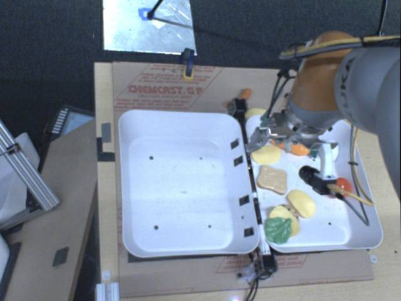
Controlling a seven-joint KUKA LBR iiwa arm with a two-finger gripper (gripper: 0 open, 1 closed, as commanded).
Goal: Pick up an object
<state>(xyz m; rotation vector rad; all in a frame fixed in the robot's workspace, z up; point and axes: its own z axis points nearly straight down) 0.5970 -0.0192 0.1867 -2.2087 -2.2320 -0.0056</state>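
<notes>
The arm is reaching in over the right bin, its end effector hanging low near that bin's upper left corner. Whether it is released or clenched, I cannot tell. Just below it a pale yellow piece is lying on the bin floor, and an orange piece is sitting just to the right. Further down, a slice of toast, a yellow lemon-like item and a green leafy piece are resting. The left bin is sitting alongside.
</notes>
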